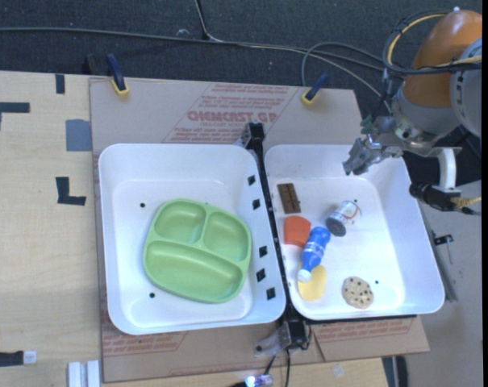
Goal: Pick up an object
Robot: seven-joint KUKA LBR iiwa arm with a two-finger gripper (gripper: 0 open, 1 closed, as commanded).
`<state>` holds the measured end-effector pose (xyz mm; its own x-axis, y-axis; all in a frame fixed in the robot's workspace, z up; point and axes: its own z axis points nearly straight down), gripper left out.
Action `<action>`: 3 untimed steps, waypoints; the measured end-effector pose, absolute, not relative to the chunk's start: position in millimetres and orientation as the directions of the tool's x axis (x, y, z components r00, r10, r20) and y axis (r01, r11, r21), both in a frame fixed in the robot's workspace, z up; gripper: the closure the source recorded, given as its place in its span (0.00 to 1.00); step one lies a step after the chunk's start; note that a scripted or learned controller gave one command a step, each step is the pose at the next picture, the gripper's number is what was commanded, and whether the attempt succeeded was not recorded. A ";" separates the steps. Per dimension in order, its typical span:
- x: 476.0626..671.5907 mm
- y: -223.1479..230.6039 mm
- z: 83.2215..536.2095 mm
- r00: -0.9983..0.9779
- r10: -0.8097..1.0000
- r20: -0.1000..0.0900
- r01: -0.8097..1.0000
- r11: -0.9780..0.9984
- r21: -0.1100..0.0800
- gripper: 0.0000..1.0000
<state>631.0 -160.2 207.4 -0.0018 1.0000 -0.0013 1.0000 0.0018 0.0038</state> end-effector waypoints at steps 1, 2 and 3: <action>604.8 -103.3 205.2 -0.005 1.000 0.001 1.000 0.005 -0.002 1.00; 579.4 -59.8 199.7 -0.004 1.000 0.001 1.000 0.004 -0.003 1.00; 554.3 -13.8 213.2 -0.006 1.000 0.001 1.000 0.006 -0.001 1.00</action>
